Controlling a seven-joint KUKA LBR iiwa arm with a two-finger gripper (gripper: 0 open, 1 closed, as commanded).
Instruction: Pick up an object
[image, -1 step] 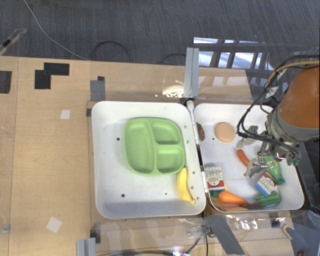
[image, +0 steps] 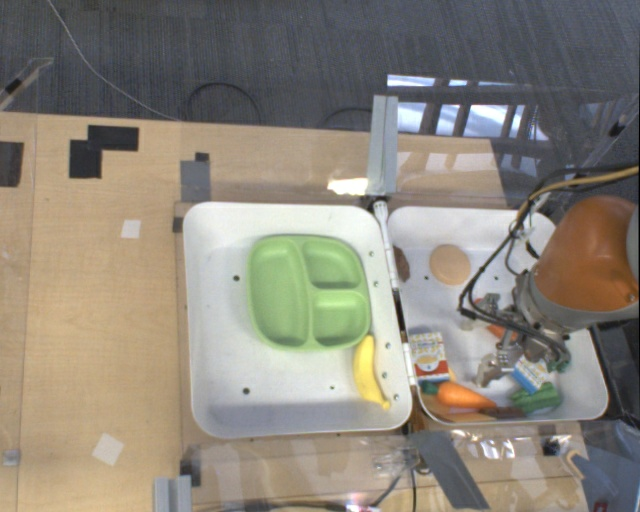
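Note:
My gripper (image: 497, 368) hangs low in the right bin (image: 470, 300), under the orange wrist band (image: 590, 255). Its fingertips sit just above an orange carrot (image: 466, 396) near the bin's front wall. A small juice carton (image: 428, 357) lies to the left of the gripper. A blue-and-white item (image: 529, 377) and a green item (image: 537, 400) lie to its right, partly hidden by the wrist. A tan round disc (image: 450, 264) rests toward the back of the bin. I see nothing between the fingers.
The left bin (image: 215, 300) holds a green divided plate (image: 306, 291) and a yellow banana (image: 368, 372) by its right wall. A dark brown item (image: 401, 264) lies at the right bin's left wall. Cables loop above the gripper.

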